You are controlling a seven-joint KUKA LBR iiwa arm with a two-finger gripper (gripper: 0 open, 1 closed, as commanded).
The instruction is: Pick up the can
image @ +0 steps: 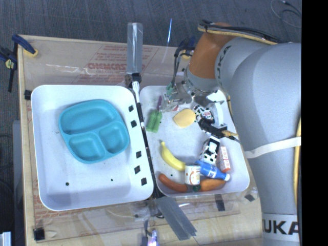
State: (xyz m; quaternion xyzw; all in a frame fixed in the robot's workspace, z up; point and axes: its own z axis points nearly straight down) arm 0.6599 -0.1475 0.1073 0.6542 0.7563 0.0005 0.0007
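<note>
Arm (pixel 256 81) covers the right bin's (pixel 241 181) far side. Gripper (pixel 171 97) sits at the far-left corner; opening can't tell. Can (pixel 192 175) stands upright at the near edge, between banana (pixel 171 158) and blue bottle (pixel 212 170), well apart from the gripper, toward the camera.

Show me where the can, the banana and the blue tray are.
can (pixel 192 175), camera view, on its white label side.
banana (pixel 171 158), camera view, on the middle of its curve.
blue tray (pixel 82 119), camera view, on the floor of its large compartment.
</note>
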